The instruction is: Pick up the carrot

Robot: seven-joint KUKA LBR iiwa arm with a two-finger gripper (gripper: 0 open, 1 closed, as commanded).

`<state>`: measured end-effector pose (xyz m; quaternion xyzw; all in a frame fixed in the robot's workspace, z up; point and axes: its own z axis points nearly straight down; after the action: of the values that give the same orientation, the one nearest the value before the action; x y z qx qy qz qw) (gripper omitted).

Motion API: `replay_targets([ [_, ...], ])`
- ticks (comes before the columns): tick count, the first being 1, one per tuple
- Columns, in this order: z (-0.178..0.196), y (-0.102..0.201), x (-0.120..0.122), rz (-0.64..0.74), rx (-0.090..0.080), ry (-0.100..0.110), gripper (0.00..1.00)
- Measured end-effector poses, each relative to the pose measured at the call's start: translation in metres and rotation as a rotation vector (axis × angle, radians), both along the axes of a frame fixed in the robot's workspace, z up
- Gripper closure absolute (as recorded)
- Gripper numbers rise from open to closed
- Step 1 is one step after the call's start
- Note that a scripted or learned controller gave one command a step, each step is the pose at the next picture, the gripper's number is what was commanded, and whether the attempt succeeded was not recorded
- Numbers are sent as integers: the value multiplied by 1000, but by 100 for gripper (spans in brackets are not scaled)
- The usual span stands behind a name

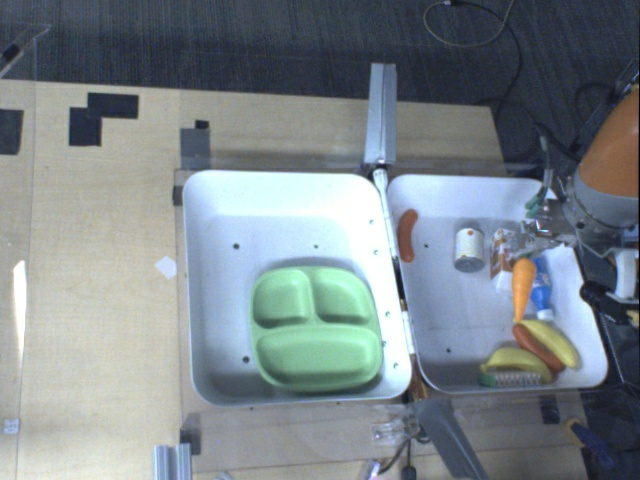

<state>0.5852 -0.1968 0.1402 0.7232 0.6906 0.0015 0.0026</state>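
Carrot (pixel 522 286) lies near the right bin's (pixel 440 353) far-right edge; gripper (pixel 522 243) seemingly just above, grip state unclear.

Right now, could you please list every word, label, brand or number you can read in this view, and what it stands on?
None can be read.
Small can: its label is too blurred to make out.
Blue-and-white package beside the carrot: any print is too small to read.
Black squares on the bench: plain shapes, no text.

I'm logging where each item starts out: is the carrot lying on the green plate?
No, the carrot lies in the right bin beside the gripper, while the green plate sits in the left bin.
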Motion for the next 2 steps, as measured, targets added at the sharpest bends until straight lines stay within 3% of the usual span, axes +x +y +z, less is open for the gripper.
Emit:
replay_targets([
  [1,-17,-6,-19,-23,-8,-26,0],
  [2,-26,3,-52,129,-38,-71,0],
])
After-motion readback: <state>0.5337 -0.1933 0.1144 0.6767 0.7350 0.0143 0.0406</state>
